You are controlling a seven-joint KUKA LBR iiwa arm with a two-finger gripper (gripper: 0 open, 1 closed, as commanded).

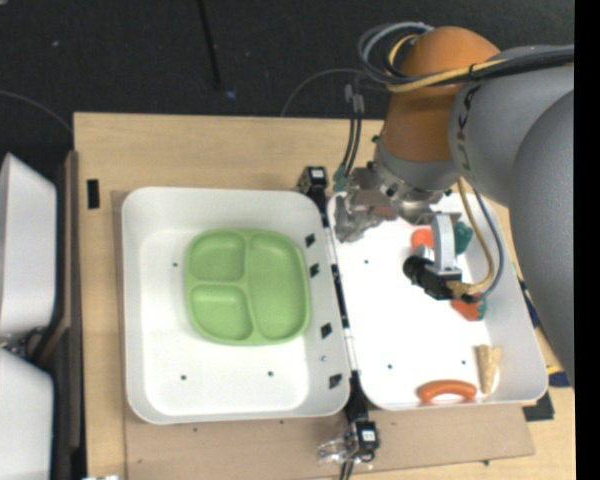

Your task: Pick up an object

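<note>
The gripper (352,216) hovered just right of the green plate (248,286), seemingly low over the neighbouring bin (392,340); how open it was, I could not tell.

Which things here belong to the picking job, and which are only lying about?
Job, probably: gripper; right bin under it; orange ring; tan piece.
Lying about: green divided plate; left bin.
</note>
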